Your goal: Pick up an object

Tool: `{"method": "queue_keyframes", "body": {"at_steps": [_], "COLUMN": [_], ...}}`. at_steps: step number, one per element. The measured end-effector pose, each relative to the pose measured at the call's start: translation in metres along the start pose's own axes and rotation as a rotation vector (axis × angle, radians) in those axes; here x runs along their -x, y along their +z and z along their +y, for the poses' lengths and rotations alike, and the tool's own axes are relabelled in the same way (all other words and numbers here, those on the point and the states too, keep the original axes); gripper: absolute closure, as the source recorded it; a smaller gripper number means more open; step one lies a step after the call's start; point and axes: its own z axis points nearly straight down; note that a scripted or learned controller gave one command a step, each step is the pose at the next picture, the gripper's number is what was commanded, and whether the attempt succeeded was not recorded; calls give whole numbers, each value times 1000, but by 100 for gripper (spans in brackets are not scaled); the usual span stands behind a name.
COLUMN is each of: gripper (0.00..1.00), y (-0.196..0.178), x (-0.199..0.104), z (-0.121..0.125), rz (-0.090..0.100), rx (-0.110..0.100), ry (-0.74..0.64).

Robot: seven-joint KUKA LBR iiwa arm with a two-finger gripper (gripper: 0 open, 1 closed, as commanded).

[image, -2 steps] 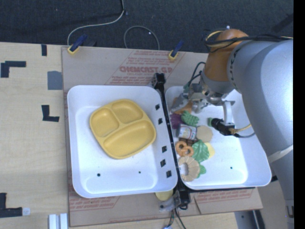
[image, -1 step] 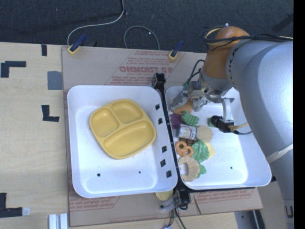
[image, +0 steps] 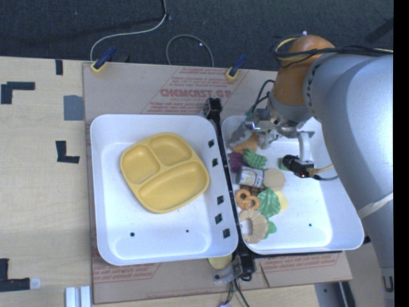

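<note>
The gripper (image: 255,132) hangs low over the right bin's (image: 319,229) toy pile (image: 255,190). Its grip state cannot be told. Nothing looks lifted, so the pick remains.

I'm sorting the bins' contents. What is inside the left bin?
The left bin holds one yellow divided plate, lying flat with its three compartments bare. Whatever sits under the plate is covered and cannot be seen.
</note>
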Motion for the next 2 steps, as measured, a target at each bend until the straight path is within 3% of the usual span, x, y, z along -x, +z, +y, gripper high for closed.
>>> {"method": "queue_keyframes", "body": {"at_steps": [2], "gripper": [0], "y": [0], "x": [0], "z": [0], "rz": [0], "rx": [1], "ry": [0]}}
